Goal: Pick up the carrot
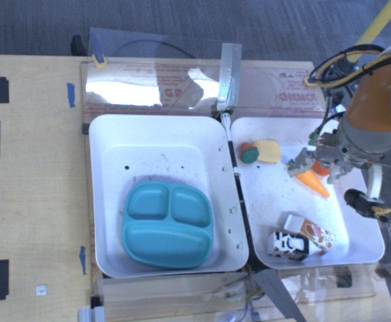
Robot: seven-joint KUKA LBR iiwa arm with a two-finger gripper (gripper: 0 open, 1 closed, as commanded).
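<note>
You find the carrot in the right bin, toward its 2 o'clock corner. The gripper sits directly over the carrot's thick end, fingers spread either side of it, not clamped. The long axis runs 10 to 4 o'clock, with the tip pointing to 4. A straight descent looks enough.

A blue divided plate lies in the left bin; the right bin holds a yellow block touching a green ball, and a cow-patterned carton
</note>
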